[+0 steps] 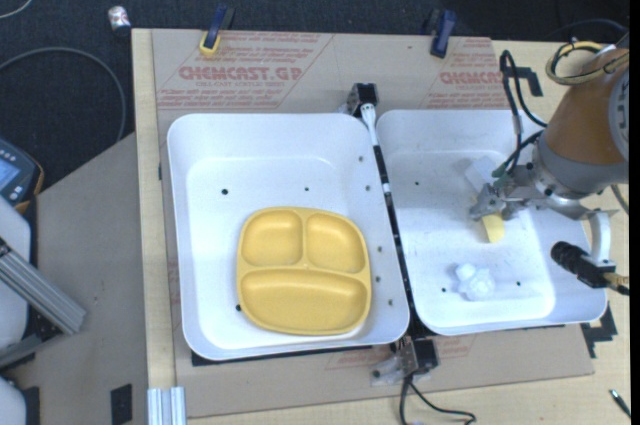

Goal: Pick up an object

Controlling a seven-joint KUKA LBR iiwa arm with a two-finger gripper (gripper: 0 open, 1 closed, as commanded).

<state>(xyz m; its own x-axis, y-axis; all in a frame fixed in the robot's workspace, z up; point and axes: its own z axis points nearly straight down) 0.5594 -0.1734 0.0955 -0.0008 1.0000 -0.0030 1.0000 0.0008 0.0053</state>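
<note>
A yellow three-compartment plate is seen lying flat in the left bin. In the right bin, a small yellow block is touched by the claw at the frame's right; whether it is clenched cannot be told. A small white object lies nearby, lower right.

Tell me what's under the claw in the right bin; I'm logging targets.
A small yellow block sits just below the claw, its upper end covered by the claw. A white object lies apart, nearer the bin's front.
</note>
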